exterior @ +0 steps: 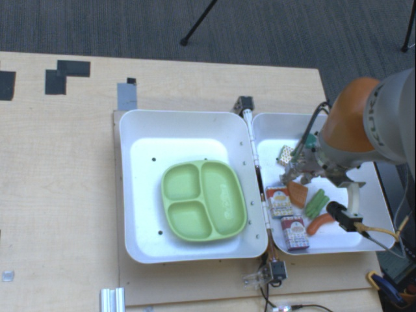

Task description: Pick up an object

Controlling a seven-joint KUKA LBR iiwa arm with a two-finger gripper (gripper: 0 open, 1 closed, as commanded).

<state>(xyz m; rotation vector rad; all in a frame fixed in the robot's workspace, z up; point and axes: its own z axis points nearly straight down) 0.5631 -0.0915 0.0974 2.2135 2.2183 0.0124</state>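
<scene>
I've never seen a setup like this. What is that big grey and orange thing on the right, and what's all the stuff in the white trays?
That is a robot arm, seen by one camera fixed above the bench. It reaches into the right bin, and its gripper is down among small toy foods: an orange piece, a green pod, a red sausage-like piece and two small printed boxes. The left bin holds a green divided plate. I cannot tell whether the gripper holds anything.
</scene>
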